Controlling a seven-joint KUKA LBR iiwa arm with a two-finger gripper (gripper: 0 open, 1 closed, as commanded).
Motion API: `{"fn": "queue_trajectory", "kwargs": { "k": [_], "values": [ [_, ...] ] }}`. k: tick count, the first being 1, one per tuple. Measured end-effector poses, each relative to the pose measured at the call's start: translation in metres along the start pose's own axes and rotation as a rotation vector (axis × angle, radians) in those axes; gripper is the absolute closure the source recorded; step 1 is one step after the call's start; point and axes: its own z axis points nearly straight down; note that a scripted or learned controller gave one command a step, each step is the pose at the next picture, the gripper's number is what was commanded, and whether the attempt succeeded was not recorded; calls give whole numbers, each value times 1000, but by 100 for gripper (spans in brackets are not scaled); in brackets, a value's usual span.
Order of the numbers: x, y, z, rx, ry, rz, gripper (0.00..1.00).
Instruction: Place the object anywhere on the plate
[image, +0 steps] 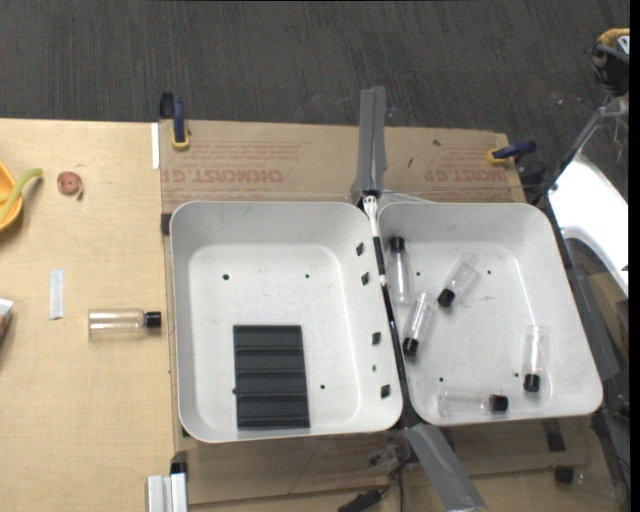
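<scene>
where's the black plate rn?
In the camera view the black ribbed plate lies flat in the left bin, on its floor toward the near wall. The clear vials lie in the right bin.

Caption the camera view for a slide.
Five clear bottles lie in the right bin; a dark ribbed plate in the left.

Wooden bench (90, 420) bears two white bins (180, 300), loose vial (124, 321)

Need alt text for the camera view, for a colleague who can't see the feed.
Two white bins sit side by side: the left bin holds a dark ridged plate, the right bin five clear black-capped vials. Another vial lies on the bench outside, left of the bins.
</scene>
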Motion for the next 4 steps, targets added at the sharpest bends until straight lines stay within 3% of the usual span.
{"fn": "queue_trajectory", "kwargs": {
  "k": [1, 2, 3, 4],
  "values": [
    [0, 44, 1, 1, -2, 24, 0],
    [-64, 29, 0, 2, -1, 25, 0],
    [6, -12, 0, 1, 0, 9, 0],
    [7, 42, 1, 1, -1, 25, 0]
  ]
}}
